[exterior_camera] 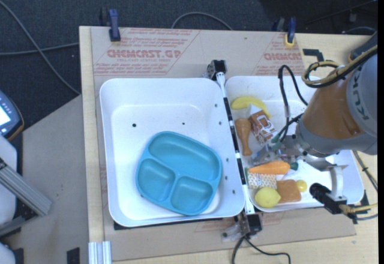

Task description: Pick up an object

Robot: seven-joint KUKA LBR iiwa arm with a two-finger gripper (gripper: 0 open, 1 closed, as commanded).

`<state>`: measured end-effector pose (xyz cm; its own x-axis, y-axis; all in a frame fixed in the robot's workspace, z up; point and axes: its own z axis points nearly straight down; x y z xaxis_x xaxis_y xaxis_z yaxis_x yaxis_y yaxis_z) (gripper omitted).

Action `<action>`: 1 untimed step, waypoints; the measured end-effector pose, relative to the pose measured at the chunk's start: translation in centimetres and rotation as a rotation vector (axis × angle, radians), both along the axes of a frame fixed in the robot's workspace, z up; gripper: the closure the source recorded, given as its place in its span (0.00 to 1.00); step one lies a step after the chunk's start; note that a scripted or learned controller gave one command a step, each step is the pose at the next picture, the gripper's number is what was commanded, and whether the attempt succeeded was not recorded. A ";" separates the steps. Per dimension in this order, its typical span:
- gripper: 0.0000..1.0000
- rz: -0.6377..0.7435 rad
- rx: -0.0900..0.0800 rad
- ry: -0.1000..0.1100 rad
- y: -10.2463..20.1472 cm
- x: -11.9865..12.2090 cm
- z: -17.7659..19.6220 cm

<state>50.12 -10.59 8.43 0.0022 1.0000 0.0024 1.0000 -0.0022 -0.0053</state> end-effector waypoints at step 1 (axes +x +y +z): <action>0.00 0.007 -0.004 -0.012 1.3 7.4 0.1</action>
